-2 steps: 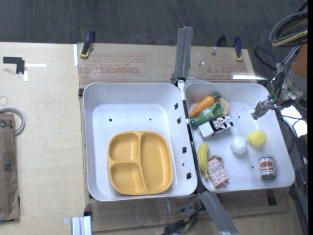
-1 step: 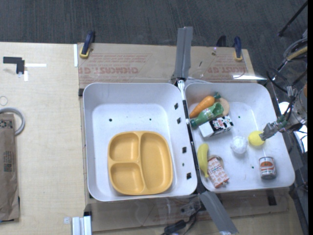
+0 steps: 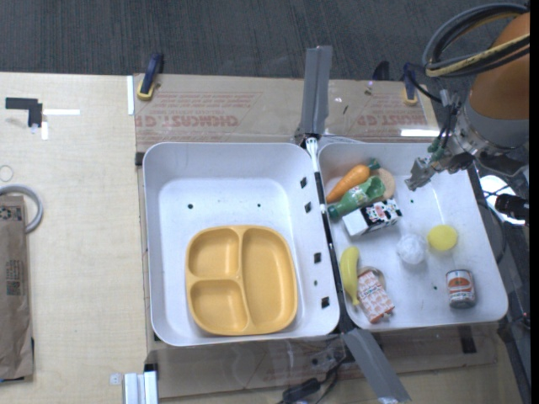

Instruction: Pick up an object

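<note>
White plastic, shallow and round-cornered, forms both bins. The left bin (image 3: pixel 168 183) holds a yellow divided plate (image 3: pixel 242 278) with three compartments. The right bin (image 3: pixel 484 251) is crowded: an orange carrot (image 3: pixel 347 182) touching a green bottle (image 3: pixel 357 198), a black-and-white carton (image 3: pixel 381 215), a yellow banana (image 3: pixel 349 271) beside a red-printed packet (image 3: pixel 373 295), a pale crumpled ball (image 3: pixel 411 248), a smooth yellow ball (image 3: pixel 443 239) and a small red-labelled can (image 3: pixel 460 289). The gripper (image 3: pixel 418 178) hovers over that bin's far side, near the carrot, holding nothing; whether its jaws are apart cannot be told.
</note>
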### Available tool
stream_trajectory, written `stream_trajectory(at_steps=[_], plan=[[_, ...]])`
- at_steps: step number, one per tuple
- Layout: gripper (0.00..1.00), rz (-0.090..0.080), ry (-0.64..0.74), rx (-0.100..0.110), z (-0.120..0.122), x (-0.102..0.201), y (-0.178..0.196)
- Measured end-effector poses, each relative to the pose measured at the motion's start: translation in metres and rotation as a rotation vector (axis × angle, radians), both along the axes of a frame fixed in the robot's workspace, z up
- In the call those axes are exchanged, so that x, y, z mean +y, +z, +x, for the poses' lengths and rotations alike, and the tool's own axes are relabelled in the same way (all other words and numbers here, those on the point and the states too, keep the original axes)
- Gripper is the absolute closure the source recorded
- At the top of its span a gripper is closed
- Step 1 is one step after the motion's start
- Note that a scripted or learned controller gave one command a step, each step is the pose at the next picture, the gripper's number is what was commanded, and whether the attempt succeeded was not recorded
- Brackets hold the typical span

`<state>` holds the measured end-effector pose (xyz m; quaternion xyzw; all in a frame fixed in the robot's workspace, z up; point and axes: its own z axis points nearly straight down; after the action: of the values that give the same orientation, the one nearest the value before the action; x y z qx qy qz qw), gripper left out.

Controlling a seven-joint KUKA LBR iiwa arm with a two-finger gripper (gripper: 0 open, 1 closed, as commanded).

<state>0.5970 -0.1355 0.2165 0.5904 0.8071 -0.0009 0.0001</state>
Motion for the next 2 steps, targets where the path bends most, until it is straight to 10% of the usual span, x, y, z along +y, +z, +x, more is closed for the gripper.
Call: stream_trajectory(at_steps=[2], plan=[[1.0,0.001,0.114,0.0,-0.111,-0.047,-0.007]])
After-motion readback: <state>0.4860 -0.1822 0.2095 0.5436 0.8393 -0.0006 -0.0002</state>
